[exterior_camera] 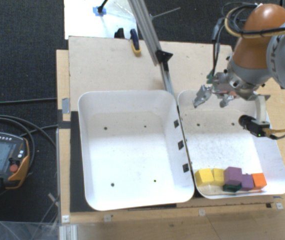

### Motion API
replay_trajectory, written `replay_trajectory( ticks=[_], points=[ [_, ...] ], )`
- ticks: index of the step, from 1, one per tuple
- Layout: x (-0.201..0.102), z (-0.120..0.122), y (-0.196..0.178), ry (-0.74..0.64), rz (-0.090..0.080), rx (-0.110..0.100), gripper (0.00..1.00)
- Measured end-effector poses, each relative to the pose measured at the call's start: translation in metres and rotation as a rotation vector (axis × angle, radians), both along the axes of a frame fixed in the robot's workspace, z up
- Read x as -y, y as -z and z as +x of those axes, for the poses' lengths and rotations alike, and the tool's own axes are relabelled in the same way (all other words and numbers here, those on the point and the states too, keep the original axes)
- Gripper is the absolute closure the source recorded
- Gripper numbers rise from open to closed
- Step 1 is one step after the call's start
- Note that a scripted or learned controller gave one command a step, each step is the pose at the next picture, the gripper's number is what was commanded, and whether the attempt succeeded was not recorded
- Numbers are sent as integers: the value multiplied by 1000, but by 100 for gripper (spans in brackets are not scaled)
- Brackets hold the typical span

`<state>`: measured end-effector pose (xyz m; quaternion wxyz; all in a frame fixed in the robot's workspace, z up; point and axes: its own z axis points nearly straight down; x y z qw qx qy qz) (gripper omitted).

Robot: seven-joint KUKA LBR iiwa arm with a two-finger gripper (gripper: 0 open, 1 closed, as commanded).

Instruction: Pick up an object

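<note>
Several small blocks lie along the near edge of the right bin (277,156): two yellow blocks (205,176), two purple blocks (233,174), a dark green piece (231,187) and an orange block (259,180). My gripper (213,97) hangs over the far edge of the right bin, well away from the blocks. Its two metal fingers (200,97) are spread apart with nothing between them.
The left bin (84,134) stands beside the right one, their rims touching at the middle. A slanted metal rod (150,34) crosses the board behind the bins. A teach pendant (2,159) lies on the floor at the left.
</note>
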<state>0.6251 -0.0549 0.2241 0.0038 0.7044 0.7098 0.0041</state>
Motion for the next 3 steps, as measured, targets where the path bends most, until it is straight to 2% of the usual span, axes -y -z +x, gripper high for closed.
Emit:
replay_trajectory(
  ticks=[1,2,3],
  points=[
    [12,-56,-34,8,0,-10,0],
    [75,-128,109,12,0,-19,0],
    [34,-68,135,-2,1,-7,0]
  ],
)
